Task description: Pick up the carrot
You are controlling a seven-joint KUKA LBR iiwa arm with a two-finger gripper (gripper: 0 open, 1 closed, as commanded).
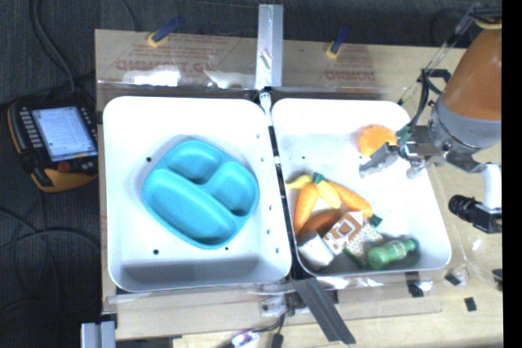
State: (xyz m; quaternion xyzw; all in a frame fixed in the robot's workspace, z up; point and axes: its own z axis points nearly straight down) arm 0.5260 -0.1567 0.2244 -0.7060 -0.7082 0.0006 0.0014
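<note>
The carrot point(304, 206), orange with a green top, lies in the right bin point(424, 212) near its left wall, among a pile of toy food. A second orange carrot-like piece point(348, 196) lies just to its right. My gripper point(397, 163) hangs over the right half of that bin, up and to the right of the carrot and well apart from it. Its fingers point(376, 163) are open with nothing between them. An orange fruit point(373, 137) sits just left of and behind the gripper.
The left bin point(130, 257) holds a blue divided tray point(201, 190). Around the carrot lie a yellow piece point(297, 182), a brown-orange piece point(323, 222), a white patterned box point(347, 234) and a green bottle point(391, 252). A teach pendant point(57, 134) sits off the bench to the left.
</note>
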